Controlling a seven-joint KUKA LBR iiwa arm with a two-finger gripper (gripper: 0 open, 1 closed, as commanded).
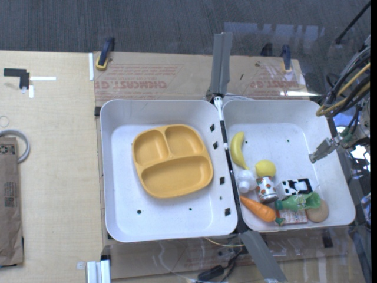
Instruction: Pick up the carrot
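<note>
Nearest, along the right bin's (pixel 294 118) front wall, lies one carrot (pixel 260 209), a smooth orange taper, beside a leafy green bundle (pixel 301 203) and a brown potato (pixel 318 214). Behind them stand one small patterned can (pixel 267 188), a black-and-white cow toy (pixel 296 186), a round lemon (pixel 265 168) and one curved banana (pixel 237 149). One glossy yellow plate (pixel 172 160) with three sections fills the left bin (pixel 112 175). At the right wall hangs the gripper (pixel 323 150); whether its fingers are apart or together I cannot tell.
</note>
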